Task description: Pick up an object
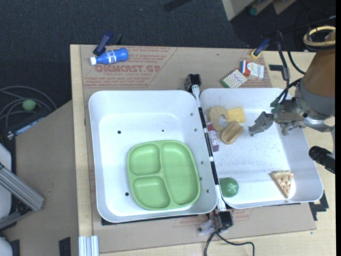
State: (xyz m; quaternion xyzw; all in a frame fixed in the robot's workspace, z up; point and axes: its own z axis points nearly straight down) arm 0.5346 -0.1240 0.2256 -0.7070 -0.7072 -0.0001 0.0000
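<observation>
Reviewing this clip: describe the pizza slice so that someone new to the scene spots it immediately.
Start at the right white bin, the one the arm reaches into. Go to its near right corner: the pizza slice lies there alone, a small triangle with a pale crust edge and orange-red topping, apart from the tan food pieces clustered at the far left.

Right bin's (pixel 298 143) middle lies open between the bread cluster (pixel 226 122) and pizza slice (pixel 283 183).

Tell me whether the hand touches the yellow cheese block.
Apart. The camera view shows bare white bin floor between the hand and the yellow cheese block.
</observation>
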